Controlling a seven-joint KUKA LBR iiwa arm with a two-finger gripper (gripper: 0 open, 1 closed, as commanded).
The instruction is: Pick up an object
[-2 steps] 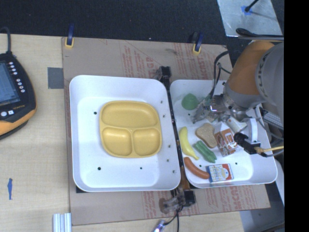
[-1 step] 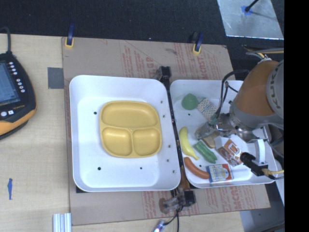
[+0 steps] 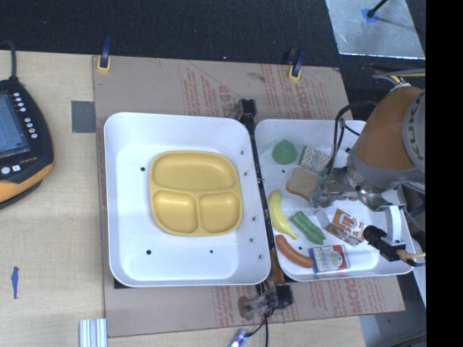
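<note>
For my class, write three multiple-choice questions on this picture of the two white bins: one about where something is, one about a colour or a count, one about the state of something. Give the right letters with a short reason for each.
1. Where does the yellow tray lie?
A. in the left bin
B. in the right bin
C. on the bare bench

2. What colour is the round ball in the right bin?
A. red
B. green
C. blue

3. How does the banana lie?
A. hanging from the gripper
B. standing upright on the tray
C. flat on the floor of the right bin

Answers:
1 A, the tray sits in the middle of the left bin.
2 B, the ball near the bin's top edge is green.
3 C, the banana lies flat near the bin's left wall, apart from the gripper, which is over the middle of the bin.
</note>
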